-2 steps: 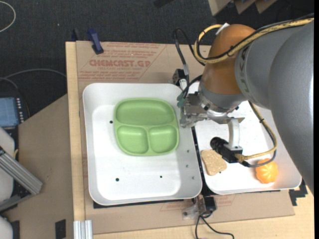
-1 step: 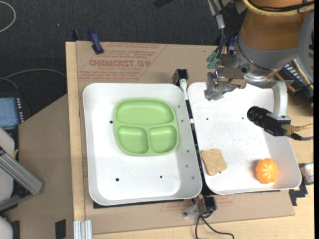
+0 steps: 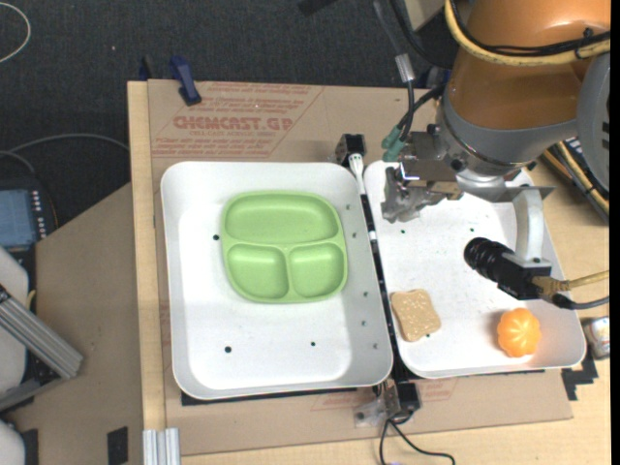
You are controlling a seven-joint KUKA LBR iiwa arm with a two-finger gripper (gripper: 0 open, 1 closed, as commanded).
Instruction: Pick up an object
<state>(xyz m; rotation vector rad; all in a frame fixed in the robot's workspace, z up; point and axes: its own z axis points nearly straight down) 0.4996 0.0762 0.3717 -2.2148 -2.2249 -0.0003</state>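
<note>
A tan, square cracker-like piece point(image 3: 415, 314) lies at the near left of the right bin point(image 3: 441, 245). An orange fruit point(image 3: 518, 331) rests at that bin's near right corner. My gripper point(image 3: 401, 201) hangs over the far left part of the right bin, well behind the cracker piece and apart from both objects. Nothing shows between its tips. The grey and orange arm point(image 3: 523, 56) covers the bin's far right.
The left bin point(image 3: 194, 289) holds a green three-compartment plate point(image 3: 284, 246). A black cylinder point(image 3: 496, 263) on the arm juts out over the right bin, just behind the orange. Cables run along the divider between the bins. Cardboard lies under both bins.
</note>
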